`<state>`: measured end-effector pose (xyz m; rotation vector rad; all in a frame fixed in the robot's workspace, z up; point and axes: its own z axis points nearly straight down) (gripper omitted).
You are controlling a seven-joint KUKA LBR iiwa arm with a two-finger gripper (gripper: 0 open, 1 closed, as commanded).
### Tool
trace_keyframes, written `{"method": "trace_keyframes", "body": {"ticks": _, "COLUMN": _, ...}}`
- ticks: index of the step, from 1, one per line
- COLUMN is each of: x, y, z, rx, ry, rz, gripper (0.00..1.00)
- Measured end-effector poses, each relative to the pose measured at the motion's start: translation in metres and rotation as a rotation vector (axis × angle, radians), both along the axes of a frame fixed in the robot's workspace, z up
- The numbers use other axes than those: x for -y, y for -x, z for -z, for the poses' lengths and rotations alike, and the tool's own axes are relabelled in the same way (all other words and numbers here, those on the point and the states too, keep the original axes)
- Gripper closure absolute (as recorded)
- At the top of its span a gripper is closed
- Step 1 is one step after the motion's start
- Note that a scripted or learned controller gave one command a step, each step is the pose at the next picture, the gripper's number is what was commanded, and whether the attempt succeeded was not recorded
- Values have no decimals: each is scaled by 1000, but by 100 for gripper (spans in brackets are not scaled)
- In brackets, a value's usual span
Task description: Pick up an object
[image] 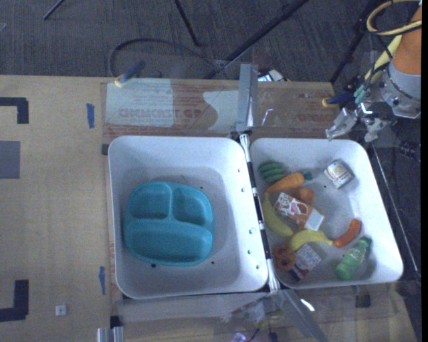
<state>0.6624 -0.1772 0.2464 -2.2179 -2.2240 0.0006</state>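
The right bin (pixel 374 200) holds several toy foods: a green pickle (pixel 271 169), a carrot (pixel 288 182), a small tin can (pixel 339 174), a juice carton (pixel 298 209), two bananas (pixel 275 221) (pixel 309 237), an orange sausage (pixel 348 233), a green bottle (pixel 352 258) and a small box (pixel 307 256). My gripper (pixel 352 127) hangs above the bin's far right corner, beyond the can. Its fingers (pixel 337 127) stand open with nothing between them.
The left bin (pixel 127 160) holds a teal divided tray (pixel 169 222). A metal post (pixel 245 100) rises at the back between the bins. Cables and a yellow hose (pixel 394 17) run behind the arm at the upper right.
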Motion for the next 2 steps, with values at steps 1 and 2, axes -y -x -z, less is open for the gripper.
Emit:
{"method": "trace_keyframes", "body": {"ticks": 1, "x": 23, "y": 1, "z": 147, "rx": 3, "ry": 0, "rz": -145, "gripper": 0}}
{"method": "trace_keyframes", "body": {"ticks": 2, "x": 23, "y": 0, "z": 136, "rx": 6, "ry": 2, "rz": -147, "gripper": 100}}
